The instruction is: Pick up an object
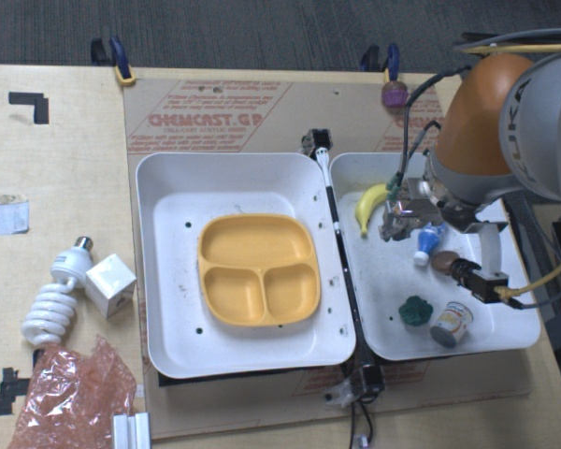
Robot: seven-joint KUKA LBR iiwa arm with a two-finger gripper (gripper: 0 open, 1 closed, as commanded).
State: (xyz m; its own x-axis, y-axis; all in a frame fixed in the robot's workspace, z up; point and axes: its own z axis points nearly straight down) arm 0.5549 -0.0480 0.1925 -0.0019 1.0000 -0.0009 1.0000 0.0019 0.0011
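I see a light wooden bench (56, 185). Beyond its far edge lies dark grey carpet (243, 12). Two blue clamps (120, 59) grip that edge.

From my station I see the arm (505, 129) entering from the right, orange band uppermost, wrist angled downward and leftward. The gripper (399, 221) hangs low (metal fingertips pointing left, nothing visibly between them).
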